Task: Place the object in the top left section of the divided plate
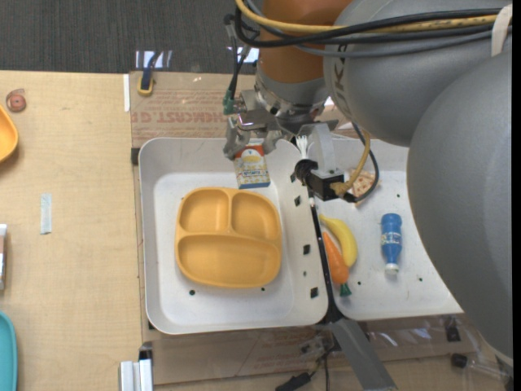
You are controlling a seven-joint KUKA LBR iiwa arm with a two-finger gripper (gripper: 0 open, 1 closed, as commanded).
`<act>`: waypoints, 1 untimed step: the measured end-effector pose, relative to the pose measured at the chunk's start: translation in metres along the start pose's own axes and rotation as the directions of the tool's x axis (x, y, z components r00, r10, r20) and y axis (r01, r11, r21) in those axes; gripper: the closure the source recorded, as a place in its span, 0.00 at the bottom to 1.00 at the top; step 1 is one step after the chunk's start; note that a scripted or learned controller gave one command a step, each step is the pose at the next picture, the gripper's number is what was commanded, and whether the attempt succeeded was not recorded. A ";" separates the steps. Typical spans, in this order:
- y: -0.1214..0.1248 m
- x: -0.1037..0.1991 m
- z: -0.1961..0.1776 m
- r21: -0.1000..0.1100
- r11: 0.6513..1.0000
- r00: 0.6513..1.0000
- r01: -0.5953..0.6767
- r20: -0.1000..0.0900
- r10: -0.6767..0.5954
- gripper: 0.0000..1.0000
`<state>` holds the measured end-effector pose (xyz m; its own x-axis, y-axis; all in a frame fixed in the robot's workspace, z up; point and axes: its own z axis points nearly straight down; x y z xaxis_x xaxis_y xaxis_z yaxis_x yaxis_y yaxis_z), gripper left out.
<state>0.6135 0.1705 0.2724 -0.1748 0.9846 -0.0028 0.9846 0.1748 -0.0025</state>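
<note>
**Small carton held above the far rim of the divided plate**

The small white carton with a blue lower band and a red-orange top [252, 169] stands upright, its long axis running up and down in the camera view, top end toward the gripper and base toward the yellow-orange plastic divided plate [230, 237]. It sits just beyond the plate's far edge, over the boundary between the plate's two small upper sections, its base close to the rim. The metal two-finger gripper [251, 149] is closed on the carton's upper part, one finger at each side, so the carton is clamped between them. The plate lies in the left shallow white bin [163, 243]. To the plate's right, past the divider, the right white bin [423, 292] holds a yellow banana [344, 239], an orange carrot [334, 261] touching the banana, and a blue and white bottle [391, 241] further right
</note>
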 end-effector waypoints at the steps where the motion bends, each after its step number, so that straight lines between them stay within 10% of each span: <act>1: -0.018 0.037 0.029 0.002 0.999 0.999 -0.037 0.000 0.037 1.00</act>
<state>0.5889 0.2032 0.2434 -0.1382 0.9904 -0.0031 0.9904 0.1382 -0.0040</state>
